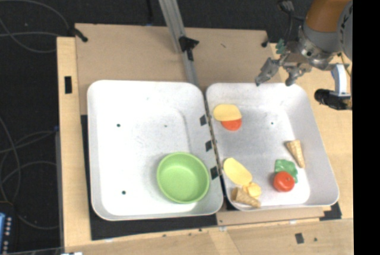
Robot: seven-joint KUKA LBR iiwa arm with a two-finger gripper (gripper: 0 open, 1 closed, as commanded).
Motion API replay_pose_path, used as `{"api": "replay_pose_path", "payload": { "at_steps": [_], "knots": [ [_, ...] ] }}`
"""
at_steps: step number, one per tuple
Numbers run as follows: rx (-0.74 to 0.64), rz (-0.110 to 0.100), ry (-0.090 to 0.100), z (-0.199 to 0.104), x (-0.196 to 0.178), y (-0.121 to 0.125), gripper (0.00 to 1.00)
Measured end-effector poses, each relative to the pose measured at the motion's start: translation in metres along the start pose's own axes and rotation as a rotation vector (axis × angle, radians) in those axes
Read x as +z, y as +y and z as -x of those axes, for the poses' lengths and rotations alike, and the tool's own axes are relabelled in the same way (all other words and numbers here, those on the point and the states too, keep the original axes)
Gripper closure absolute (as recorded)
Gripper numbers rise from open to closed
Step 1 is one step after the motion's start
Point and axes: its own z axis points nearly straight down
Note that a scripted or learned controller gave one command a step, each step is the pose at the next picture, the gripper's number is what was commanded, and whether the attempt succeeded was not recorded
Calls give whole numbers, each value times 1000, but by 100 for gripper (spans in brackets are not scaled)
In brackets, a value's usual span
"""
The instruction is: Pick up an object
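My gripper (276, 76) hangs over the far rim of the right bin (261, 96), its two fingers spread open with nothing between them. In that bin lie a yellow-and-red toy (228, 116) near the left wall, a yellow piece (237, 171), a tan and yellow piece (247, 194) at the front, a red tomato with a green leaf (284, 178), and a tan cone (295, 153) near the right wall. All of them sit well below and in front of the gripper.
The left bin (136, 111) holds a green bowl (183, 177) at its front right. A grey metal pole (172, 16) slants up from between the two bins. The brown bench (231, 49) stretches behind them.
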Motion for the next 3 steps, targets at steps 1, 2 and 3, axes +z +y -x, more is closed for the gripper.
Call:
{"api": "replay_pose_path", "payload": {
  "at_steps": [1, 2, 3],
  "knots": [
    [0, -1, -2, 1, 0, 0, 0],
    [4, -3, -2, 4, 42, -3, 0],
    [5, -4, -2, 9, 87, -11, 0]
  ]
}}
